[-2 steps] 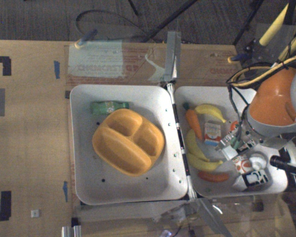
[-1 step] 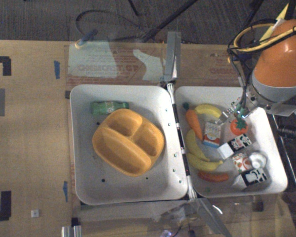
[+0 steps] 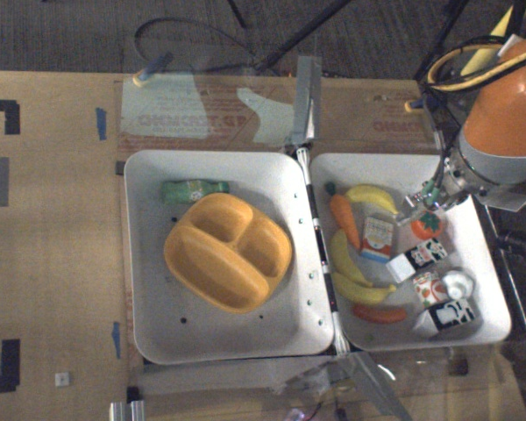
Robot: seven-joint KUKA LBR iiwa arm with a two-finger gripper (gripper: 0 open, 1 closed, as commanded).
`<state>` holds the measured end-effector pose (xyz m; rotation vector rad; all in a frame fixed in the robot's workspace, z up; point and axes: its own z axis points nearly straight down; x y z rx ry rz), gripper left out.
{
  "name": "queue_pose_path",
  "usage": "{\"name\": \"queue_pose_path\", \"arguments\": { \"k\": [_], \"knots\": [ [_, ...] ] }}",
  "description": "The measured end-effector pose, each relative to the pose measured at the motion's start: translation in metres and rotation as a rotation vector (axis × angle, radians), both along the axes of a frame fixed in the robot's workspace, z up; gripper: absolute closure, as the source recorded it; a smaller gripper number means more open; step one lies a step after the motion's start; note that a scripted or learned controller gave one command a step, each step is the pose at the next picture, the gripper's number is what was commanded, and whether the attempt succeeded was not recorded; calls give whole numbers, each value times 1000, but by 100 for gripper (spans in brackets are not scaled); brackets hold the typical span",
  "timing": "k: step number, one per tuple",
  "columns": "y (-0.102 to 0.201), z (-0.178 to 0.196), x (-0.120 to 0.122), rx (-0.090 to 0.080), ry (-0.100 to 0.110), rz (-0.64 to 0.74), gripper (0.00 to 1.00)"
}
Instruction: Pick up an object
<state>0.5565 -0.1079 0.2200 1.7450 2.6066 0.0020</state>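
Note:
The right bin point(image 3: 495, 261) holds several toy foods. Two yellow bananas point(image 3: 351, 266) lie along its left side, with an orange carrot point(image 3: 344, 219) beside them. Near the middle stands a small white and red carton point(image 3: 378, 237). My gripper point(image 3: 432, 197) reaches in from the right and hangs over the bin's upper right part. It is just above a small red-orange fruit with a green top point(image 3: 427, 225). I see nothing held in it.
The left bin point(image 3: 149, 323) holds a yellow divided plate point(image 3: 228, 251) and a green packet point(image 3: 195, 189) at its back. Black and white cartons point(image 3: 428, 254) point(image 3: 451, 315), a red and white box point(image 3: 425, 287) and a red sausage shape point(image 3: 379, 314) lie in the right bin's front.

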Motion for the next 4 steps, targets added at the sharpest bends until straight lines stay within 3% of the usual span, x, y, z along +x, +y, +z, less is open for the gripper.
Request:
{"name": "queue_pose_path", "arguments": {
  "k": [1,2,3,4],
  "knots": [
    [-3,-19,68,0,1,6,100],
    [-16,4,18,1,4,299,100],
    [43,-18,77,-1,-1,377,100],
    [90,64,40,-2,-3,465,100]
  ]
}}
